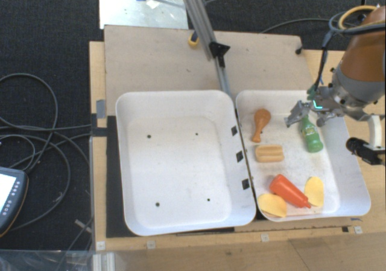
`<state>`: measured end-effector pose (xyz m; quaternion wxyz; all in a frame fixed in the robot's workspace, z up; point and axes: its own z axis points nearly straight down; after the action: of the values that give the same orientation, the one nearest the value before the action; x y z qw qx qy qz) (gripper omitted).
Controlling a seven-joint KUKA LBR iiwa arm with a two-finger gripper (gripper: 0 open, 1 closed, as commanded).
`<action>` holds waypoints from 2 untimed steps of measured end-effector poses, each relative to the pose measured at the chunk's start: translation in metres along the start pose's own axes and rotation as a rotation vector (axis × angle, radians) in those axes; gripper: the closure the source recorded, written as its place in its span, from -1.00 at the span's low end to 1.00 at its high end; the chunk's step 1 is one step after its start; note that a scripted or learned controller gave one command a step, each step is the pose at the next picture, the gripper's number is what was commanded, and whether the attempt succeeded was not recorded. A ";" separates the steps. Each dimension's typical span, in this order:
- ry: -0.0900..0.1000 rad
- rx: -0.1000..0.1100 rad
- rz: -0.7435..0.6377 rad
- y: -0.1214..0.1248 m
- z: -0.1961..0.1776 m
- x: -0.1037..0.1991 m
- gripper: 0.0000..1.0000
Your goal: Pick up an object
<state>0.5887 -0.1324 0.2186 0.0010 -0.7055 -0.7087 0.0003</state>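
we've got the gripper (pixel 309 115) spread open right over the green bottle (pixel 312 137), nothing picked up yet

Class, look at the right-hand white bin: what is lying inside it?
Inside the right bin lie a drumstick, a hot-dog bun, an orange carrot, two yellow chips and a green bottle, whose top the claw covers.

You see two white bins: left bin (pixel 129 161), right bin (pixel 350 194). In right bin: green bottle (pixel 312 137) at 1 o'clock, brown drumstick (pixel 260 124) at 11, tan bun (pixel 269 154) at 9, orange carrot (pixel 288 191) at 6, two yellow pieces (pixel 313 191) flanking carrot.
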 end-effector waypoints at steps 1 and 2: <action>-0.001 -0.003 0.001 0.001 -0.002 0.000 -1.00; 0.000 0.002 0.002 0.003 0.059 0.006 -1.00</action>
<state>0.5913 -0.1259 0.1597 0.0017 -0.7060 -0.7082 0.0009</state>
